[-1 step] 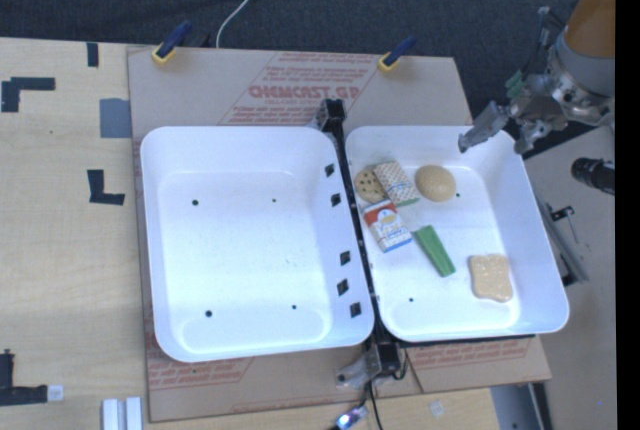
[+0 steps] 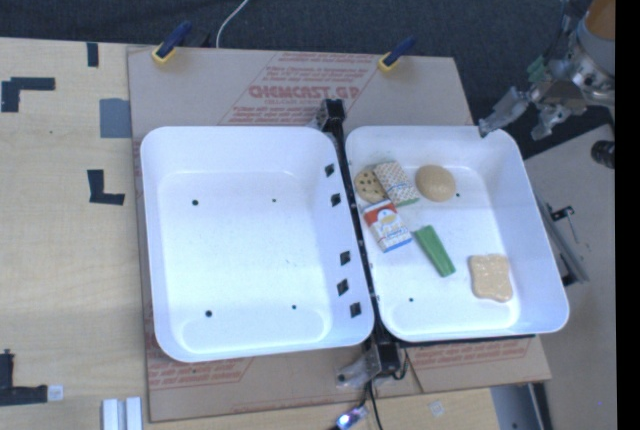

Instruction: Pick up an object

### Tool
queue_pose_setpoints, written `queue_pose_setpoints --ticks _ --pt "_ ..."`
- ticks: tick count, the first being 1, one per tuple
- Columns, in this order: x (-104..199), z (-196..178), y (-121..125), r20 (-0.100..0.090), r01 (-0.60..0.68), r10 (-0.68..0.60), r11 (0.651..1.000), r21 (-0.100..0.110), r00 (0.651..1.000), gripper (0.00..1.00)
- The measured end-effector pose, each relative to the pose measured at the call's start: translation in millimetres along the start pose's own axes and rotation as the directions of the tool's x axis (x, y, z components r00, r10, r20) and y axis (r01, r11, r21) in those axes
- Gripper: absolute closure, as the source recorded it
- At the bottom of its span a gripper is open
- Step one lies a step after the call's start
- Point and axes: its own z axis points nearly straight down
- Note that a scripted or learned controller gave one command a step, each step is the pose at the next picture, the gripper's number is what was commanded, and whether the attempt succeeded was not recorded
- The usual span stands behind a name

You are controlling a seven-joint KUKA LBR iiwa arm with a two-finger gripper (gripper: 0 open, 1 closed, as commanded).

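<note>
- All the loose things lie in the right bin, on the arm's side, so any of them could be the pick.
- They sit in two groups. A cookie, a checked packet and a round bun crowd the far-left part. A small red-and-white box and a green block lie just nearer the middle.
- A pale toast-like piece lies apart near the near-right corner. With free room around it, I judge it the easiest to grasp.
- The cookie and packet touch or overlap, which would make a clean grip on either harder.
- The left bin is bare white floor, likely the drop side.
- The claw hangs beyond the right bin's far-right corner, outside the rim and off to the side of all the objects. It carries nothing, and whether it is spread or closed I cannot tell.
- The bins rest on a cardboard sheet clamped to the bench, presumably to stop them shifting.
</note>
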Motion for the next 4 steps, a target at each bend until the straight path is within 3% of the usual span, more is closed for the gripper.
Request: queue_pose_setpoints --ticks 1,2,3,4 --pt "49 -111 26 0.000 0.009 -0.009 1.000 -0.012 1.000 0.00" --pt "102 -231 24 -0.001 0.009 -0.009 1.000 -0.015 1.000 0.00" --pt "99 -231 24 0.001 0.004 -0.004 1.000 0.001 1.000 1.00" --pt "137 -269 23 -0.002 0.005 -0.005 1.000 -0.003 1.000 1.00"
